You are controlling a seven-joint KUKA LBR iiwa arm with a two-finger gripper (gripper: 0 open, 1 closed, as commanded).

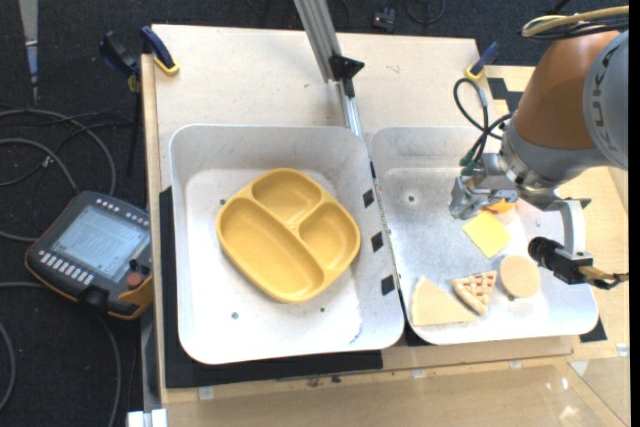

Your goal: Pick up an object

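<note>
Right now the arm [575,105] reaches in over the right bin [420,165], and its hand [470,197] hangs low at the far edge of the food pieces, just above and beside the yellow square [488,235]. I cannot tell whether the hand is open or closed: the wrist and cables hide that part, and nothing is visibly gripped. The right bin holds 4 candidates: the yellow square nearest the hand, a round tan disc [519,276], a pizza slice [478,291] and a pale wedge [436,304], the last 3 clustered along the near rim, with slice and wedge touching or nearly so. The square lies flat and apart from the others, which likely makes it the easiest target; a flat thin piece, though, gives little to pinch, so a miss seems a real risk. The left bin [190,175] holds a yellow plate [288,233] with 3 compartments, lying well apart from the hand, probably not the aim of this try. Both bins sit side by side on the bench [250,75], touching along the middle. The pick looks not yet made.
</note>
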